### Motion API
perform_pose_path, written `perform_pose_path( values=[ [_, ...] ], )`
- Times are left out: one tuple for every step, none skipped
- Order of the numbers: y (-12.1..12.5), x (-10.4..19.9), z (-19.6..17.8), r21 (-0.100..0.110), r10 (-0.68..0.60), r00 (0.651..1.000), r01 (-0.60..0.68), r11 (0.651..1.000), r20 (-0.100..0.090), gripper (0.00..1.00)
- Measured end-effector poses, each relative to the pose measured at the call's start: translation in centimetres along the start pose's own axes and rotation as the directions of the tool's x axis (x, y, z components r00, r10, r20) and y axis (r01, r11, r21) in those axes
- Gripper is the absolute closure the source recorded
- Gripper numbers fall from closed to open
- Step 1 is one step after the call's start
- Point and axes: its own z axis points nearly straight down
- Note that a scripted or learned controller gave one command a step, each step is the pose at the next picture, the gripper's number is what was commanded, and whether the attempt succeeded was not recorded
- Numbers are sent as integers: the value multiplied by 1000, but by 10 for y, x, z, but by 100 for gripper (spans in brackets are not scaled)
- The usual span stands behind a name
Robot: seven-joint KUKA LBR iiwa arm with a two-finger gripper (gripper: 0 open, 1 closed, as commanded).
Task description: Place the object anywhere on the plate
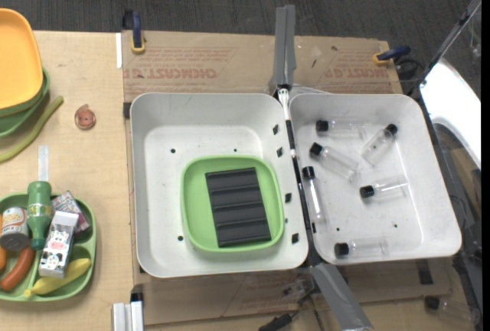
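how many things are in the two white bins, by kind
Green plate: 1
Black ridged block on the plate: 1
Clear vials with black caps, in the right bin: 6, at and
Total: 8

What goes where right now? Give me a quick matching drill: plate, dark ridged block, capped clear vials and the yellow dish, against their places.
Things:
1. green plate
2. dark ridged block
3. clear vials with black caps
4. yellow dish

Places:
A. scattered in the right bin
B. on the bench at the far left, stacked on green dishes
C. lying on the green plate
D. on the floor of the left bin

Pairs: 1-D, 2-C, 3-A, 4-B
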Motion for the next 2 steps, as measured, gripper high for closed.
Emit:
perform_pose_path(
  values=[
    [13, 12, -1, -1, 18, 1000, -18, 1000, -1, 0],
    [9, 10, 0, 2, 81, 997, -81, 997, 0, 0]
  ],
)
